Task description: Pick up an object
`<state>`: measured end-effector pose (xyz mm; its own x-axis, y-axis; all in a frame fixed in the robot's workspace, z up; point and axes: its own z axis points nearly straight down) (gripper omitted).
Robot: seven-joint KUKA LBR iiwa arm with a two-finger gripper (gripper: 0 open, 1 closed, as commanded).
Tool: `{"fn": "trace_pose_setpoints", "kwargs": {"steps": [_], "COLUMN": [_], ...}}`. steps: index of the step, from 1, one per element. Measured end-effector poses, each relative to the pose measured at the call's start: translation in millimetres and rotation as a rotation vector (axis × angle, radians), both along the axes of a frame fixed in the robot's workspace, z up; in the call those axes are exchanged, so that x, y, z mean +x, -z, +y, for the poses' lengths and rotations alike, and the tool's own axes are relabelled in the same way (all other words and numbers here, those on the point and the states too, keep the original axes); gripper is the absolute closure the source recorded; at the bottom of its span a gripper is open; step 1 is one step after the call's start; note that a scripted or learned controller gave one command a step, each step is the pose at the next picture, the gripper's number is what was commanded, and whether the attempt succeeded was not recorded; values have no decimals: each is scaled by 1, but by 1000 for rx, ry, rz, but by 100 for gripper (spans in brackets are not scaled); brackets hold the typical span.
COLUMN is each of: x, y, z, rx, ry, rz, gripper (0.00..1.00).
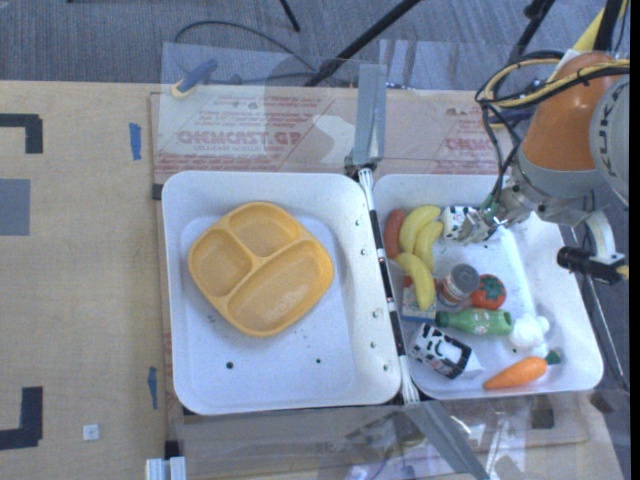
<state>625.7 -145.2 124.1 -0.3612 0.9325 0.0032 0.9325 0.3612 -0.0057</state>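
— Toys (470,298), where are they all?
— Let's go from the left. First comes the brown bench (70,318). It has a bit of blue tape (135,140) on it.
— And then?
— Then the left bin (180,368). A yellow plate (260,268) lies flat in the middle of it. The plate has three parts.
— No toys yet!
— They are in the right bin (585,368), just beside the first one. On its left side lies a red thing (395,230). The bananas (420,243) touch it.
— What is below the bananas?
— A black and white box (440,350), near the front wall. A green bottle (478,321) lies on its side just above the box.
— What else?
— A small can (462,283) with a red tomato (490,291) right beside it. A carrot (517,372) lies at the front, and a white lump (528,330) sits just above it.
— Where is the robot's gripper (480,223)?
— Low over the back of the right bin. It touches, or nearly touches, a little black and white toy (458,221) next to the bananas.
— Is it open or closed?
— I cannot tell. It is too small and dark to see. I cannot tell if it holds the toy either.
— And the arm (565,128)?
— It comes in from the right, grey with a big orange band.
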Motion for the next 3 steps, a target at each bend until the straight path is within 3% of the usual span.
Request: {"fn": "trace_pose_setpoints", "kwargs": {"steps": [1, 2, 3], "x": [-3, -3, -11], "y": [-57, -57, 21], "z": [63, 63, 30], "rx": [-2, -2, 0], "ry": [103, 103, 8], "rz": [-3, -3, -1], "gripper": [100, 0, 0]}}
